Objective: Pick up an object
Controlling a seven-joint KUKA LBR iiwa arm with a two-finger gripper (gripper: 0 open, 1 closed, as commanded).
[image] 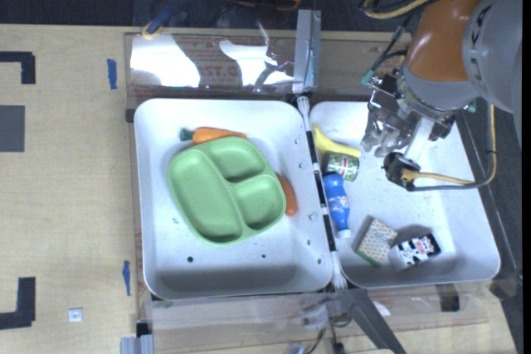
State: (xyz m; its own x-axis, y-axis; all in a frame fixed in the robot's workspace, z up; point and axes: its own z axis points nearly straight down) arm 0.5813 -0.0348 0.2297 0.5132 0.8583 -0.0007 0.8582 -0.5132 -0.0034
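Note:
My gripper hangs over the upper middle of the right bin, just right of a yellow banana-shaped item. A small green can lies below the banana, and a blue bottle lies along the bin's left wall. Near the front sit a speckled tan pouch and a black-and-white box. I see nothing held under the gripper.
The left bin holds a green divided plate, with an orange carrot at its top edge and another orange piece at its right. A yellow cable trails from the wrist. A metal divider stands behind the bins.

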